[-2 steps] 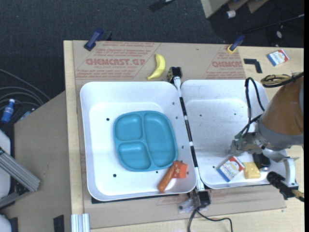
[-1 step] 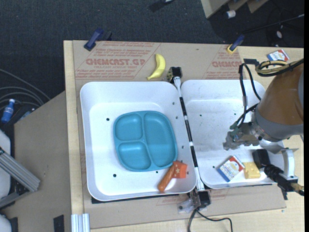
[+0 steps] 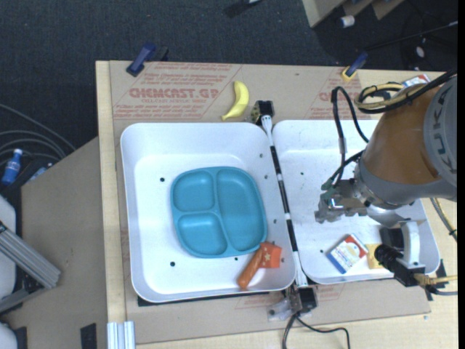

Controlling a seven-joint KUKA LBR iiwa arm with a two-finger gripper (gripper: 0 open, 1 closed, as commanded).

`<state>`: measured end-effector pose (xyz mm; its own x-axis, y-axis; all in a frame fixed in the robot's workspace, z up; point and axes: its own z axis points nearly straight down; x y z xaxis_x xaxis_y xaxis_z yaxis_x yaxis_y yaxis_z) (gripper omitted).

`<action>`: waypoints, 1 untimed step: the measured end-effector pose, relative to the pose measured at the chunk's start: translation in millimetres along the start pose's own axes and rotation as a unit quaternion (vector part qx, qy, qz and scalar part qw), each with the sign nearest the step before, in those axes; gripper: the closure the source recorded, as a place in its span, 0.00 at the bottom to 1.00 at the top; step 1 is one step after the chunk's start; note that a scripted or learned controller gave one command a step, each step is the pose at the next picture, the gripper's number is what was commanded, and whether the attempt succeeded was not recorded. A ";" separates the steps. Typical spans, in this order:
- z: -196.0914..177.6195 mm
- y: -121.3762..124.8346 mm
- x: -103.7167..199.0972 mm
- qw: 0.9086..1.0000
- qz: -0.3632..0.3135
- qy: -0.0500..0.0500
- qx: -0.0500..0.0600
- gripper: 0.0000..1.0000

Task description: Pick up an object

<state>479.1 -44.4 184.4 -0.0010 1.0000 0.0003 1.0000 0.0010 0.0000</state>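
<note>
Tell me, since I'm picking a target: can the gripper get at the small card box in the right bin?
Probably yes: the small card box lies flat, uncovered, just below the gripper.

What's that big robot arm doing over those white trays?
The grey and orange robot arm is trying to pick something up. It reaches in over the right bin, and its gripper hangs above the bin's floor, with nothing seen between its fingers. A small red and blue box lies just below it in that bin. The left bin holds a blue divided plate and an orange toy. A banana sits on the bench behind the bins.
</note>
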 end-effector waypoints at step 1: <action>-38.4 97.5 22.5 1.000 0.000 0.000 -0.001 1.00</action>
<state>576.6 -21.8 222.8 -0.0020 1.0000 0.0000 1.0000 0.0020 0.0019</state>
